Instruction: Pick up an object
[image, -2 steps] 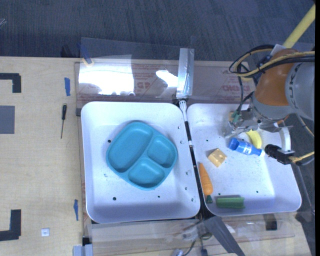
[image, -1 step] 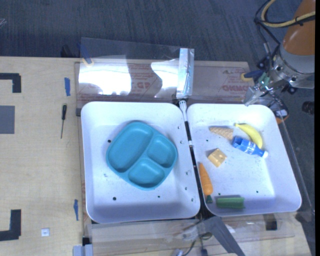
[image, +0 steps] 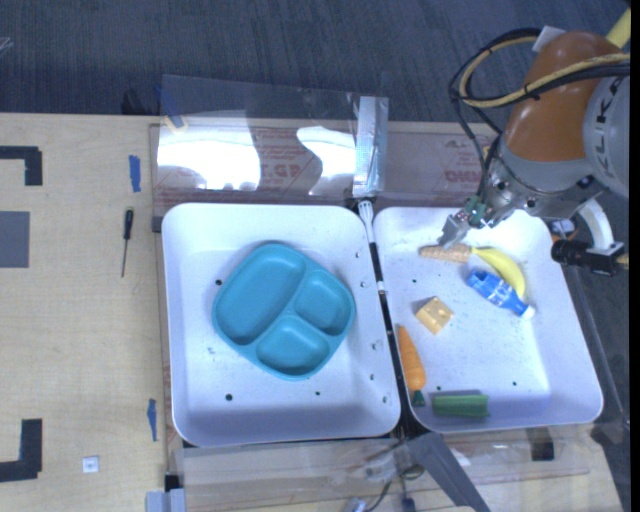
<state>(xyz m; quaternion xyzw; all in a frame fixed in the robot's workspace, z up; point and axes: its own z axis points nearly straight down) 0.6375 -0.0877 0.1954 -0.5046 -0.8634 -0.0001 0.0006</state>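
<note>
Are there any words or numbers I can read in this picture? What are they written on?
Red print on the brown cardboard behind the bins: too blurred to read.
Dark letters on the grey arm at the right edge: cut off and blurred, not readable.
Blue packet in the right bin: no readable print.

2 bins (image: 190, 330), 1 plate (image: 284, 309), 6 toys (image: 434, 314)
</note>
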